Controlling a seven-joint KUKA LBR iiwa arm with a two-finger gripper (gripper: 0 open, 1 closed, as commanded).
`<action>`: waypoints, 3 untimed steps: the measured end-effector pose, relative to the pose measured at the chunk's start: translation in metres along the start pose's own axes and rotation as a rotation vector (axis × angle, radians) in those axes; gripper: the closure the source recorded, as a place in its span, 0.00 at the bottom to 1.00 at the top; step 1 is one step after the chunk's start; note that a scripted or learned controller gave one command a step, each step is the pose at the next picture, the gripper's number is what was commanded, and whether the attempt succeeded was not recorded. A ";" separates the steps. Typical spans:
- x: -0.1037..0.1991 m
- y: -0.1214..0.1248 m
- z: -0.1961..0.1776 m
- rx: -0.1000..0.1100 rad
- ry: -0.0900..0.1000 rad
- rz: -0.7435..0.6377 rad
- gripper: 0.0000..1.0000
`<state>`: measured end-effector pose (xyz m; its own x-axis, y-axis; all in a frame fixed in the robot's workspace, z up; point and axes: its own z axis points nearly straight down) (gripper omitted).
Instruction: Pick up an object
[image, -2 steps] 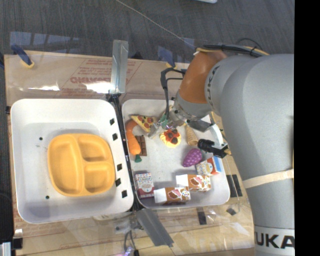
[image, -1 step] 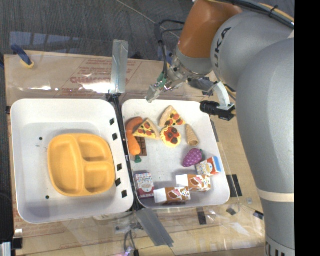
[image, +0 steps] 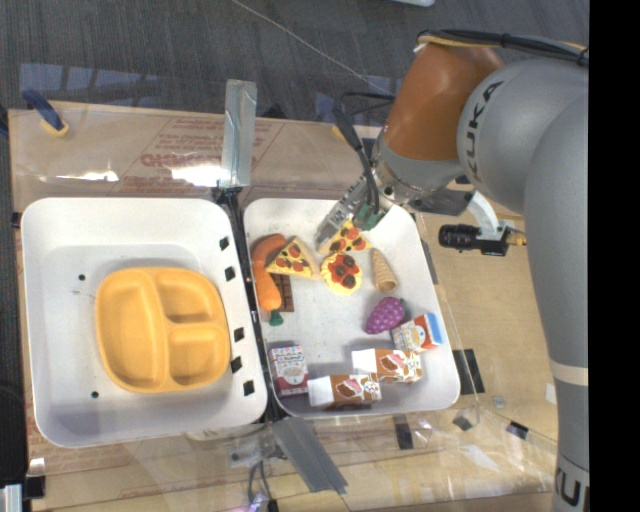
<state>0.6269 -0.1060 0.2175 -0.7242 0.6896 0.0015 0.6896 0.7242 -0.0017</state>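
My gripper hangs low over the back of the right bin, its two fingers spread open. One grey finger points down at the left; the other, with a green tip, is at the right. A small toy pizza slice lies just below the gap, touching or nearly touching the fingers; it is not lifted. In front of it lies a yellow pizza piece with red toppings. Another pizza slice and an orange carrot lie to the left.
Also in the right bin are an ice cream cone, purple grapes, a chocolate bar and several small cartons along the front. The left bin holds a yellow divided tray. The arm fills the right side.
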 end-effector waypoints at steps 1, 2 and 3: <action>0.024 0.056 -0.041 -0.003 -0.003 0.143 1.00; 0.016 0.001 -0.102 -0.005 -0.007 0.295 1.00; 0.045 0.036 0.012 0.006 0.006 0.317 1.00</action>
